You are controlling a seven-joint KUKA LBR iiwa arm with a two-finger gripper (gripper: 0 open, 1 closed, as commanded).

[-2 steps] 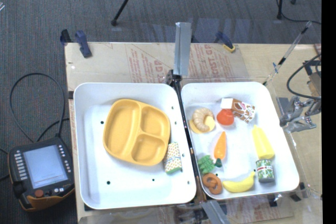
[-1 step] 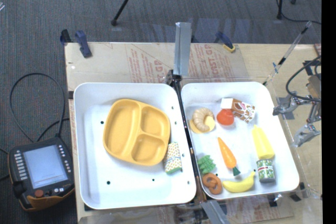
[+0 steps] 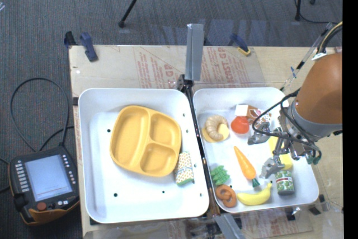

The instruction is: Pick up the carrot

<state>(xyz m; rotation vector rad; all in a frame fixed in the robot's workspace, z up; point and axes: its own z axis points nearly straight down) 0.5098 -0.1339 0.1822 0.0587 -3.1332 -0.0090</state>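
The orange carrot (image 3: 244,162) with a green top lies in the right bin (image 3: 224,95), near its middle, pointing up-left. My gripper (image 3: 272,165) hangs just to the right of the carrot, over the bin's right half. Its grey fingers (image 3: 266,169) look slightly apart, with nothing between them. They sit close to the carrot's green end but apart from it. The arm's orange band (image 3: 323,87) comes in from the right.
Around the carrot are a croissant (image 3: 215,127), a red tomato (image 3: 240,125), green leaves (image 3: 220,174), a pretzel (image 3: 226,194), a banana (image 3: 254,197), a green can (image 3: 285,183) and a yellow piece (image 3: 286,161). The left bin (image 3: 95,176) holds a yellow divided plate (image 3: 147,140) and a small packet (image 3: 184,168).
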